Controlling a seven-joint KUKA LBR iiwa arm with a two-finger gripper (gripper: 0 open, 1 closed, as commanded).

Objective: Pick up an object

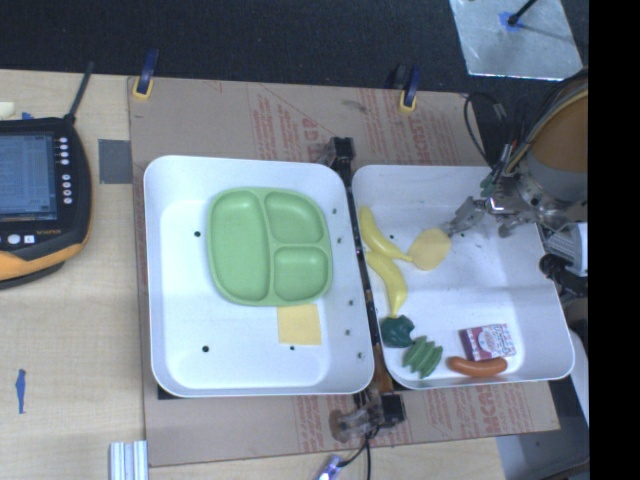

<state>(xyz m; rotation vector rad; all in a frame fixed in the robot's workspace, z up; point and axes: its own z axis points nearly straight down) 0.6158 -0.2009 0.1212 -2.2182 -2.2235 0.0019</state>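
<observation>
The right bin (530, 298) holds several toy foods. Yellow bananas (384, 258) lie along its left wall, and a pale yellow rounded fruit (429, 249) sits beside them. Near the front are a dark green vegetable (398, 331), a lighter green pod (423, 356), an orange-red sausage (477, 367) and a small red packet (488, 342). My gripper (488, 218) hangs over the bin's back right part, just right of the pale fruit. Its fingers stand apart, open, with nothing between them.
The left bin (170, 298) carries a green divided plate (268, 245) and a flat yellow cheese slice (299, 324). A teach pendant (35, 198) lies on the bench at far left. Clamps (405, 88) hold the cardboard at the back edge.
</observation>
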